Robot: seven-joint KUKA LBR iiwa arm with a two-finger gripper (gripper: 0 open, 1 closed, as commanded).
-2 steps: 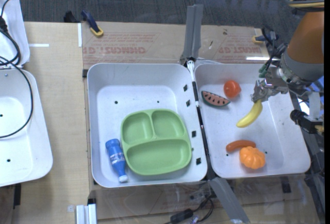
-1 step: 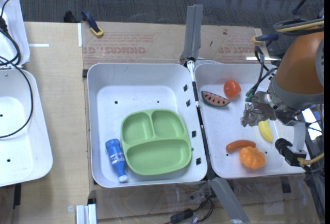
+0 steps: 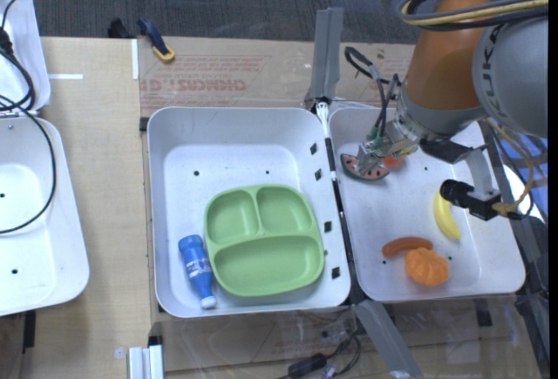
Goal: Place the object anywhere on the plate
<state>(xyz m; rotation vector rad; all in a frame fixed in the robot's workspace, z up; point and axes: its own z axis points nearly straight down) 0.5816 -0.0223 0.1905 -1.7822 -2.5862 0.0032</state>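
Observation:
A green divided plate [image 3: 261, 240] lies in the left bin [image 3: 174, 159], toward its front. The right bin [image 3: 384, 281] holds a watermelon slice toy [image 3: 364, 166] at its back left, a yellow banana [image 3: 446, 217], a red-orange sausage [image 3: 406, 246] and an orange round fruit [image 3: 426, 267]. My gripper [image 3: 382, 146] hangs low at the back of the right bin, right at the upper right edge of the watermelon slice. The wrist and cables hide its tips.
A blue bottle [image 3: 197, 270] lies in the left bin just left of the plate. A metal divider post [image 3: 326, 50] stands between the bins at the back. The arm's grey and orange body [image 3: 453, 55] covers the right bin's back right corner.

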